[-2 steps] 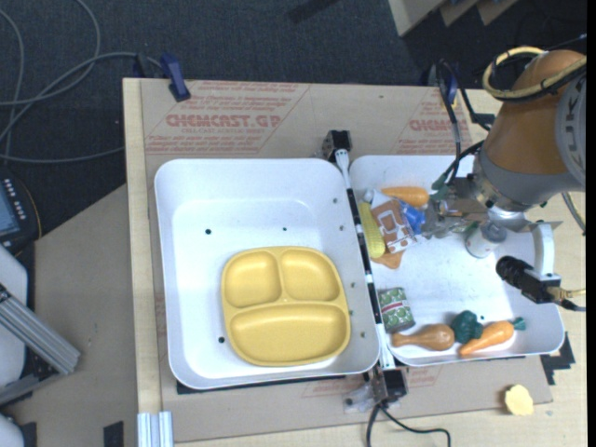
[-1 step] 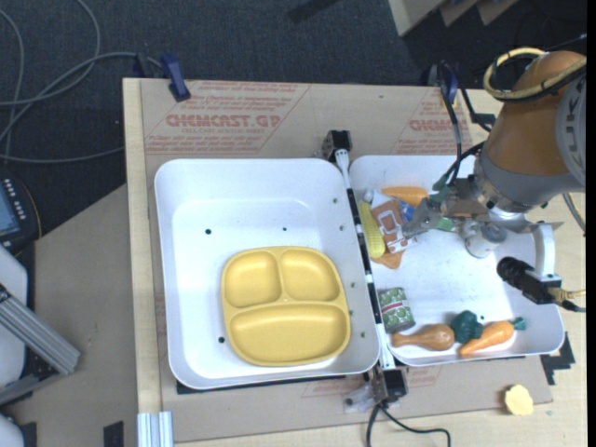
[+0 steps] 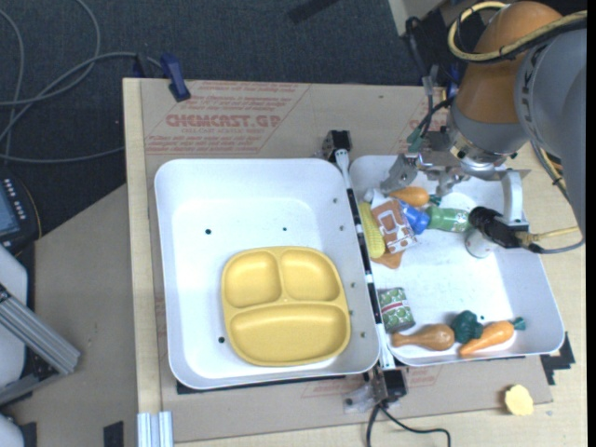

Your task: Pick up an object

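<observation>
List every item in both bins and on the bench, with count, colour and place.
Left bin: 1, white, left half of bench.
Divided plate: 1, yellow, inside left bin, toward its near edge.
Right bin: 1, white, right half of bench.
Toy corn: 1, yellow, right bin, by its left wall.
Snack packet: 1, orange and white, beside the corn.
Toy bottle: 1, green with blue end, right bin, far part.
Small packet: 1, green patterned, right bin, near left.
Toy squash: 1, tan, near edge of right bin.
Toy carrot: 1, orange with green top, right of the squash.
Yellow piece: 1, on bench outside right bin.
Blue clamp: 1, bench's far left edge.
Gripper: 1, grey, over the right bin's far part.
</observation>
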Tool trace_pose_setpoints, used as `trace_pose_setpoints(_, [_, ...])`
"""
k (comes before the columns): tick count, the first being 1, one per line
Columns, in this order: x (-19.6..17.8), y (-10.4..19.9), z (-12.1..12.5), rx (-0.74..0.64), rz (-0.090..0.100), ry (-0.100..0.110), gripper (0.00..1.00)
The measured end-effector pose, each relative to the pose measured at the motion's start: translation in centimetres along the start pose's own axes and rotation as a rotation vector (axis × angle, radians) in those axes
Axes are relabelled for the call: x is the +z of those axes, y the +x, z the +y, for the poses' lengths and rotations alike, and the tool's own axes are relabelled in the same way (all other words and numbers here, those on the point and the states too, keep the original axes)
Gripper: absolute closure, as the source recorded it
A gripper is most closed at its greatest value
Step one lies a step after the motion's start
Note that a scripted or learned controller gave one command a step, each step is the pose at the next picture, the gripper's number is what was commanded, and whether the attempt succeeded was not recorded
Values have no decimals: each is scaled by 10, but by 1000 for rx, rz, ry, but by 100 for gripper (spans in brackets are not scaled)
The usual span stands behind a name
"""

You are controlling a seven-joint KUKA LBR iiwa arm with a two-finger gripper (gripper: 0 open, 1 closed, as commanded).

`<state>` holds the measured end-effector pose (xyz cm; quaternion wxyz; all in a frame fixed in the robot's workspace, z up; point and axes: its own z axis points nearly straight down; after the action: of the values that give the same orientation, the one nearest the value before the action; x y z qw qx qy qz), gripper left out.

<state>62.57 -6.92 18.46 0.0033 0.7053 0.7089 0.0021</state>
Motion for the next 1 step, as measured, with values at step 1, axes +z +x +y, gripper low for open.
trace_pose_setpoints(1, [101, -33, 33, 5, 0, 2, 0])
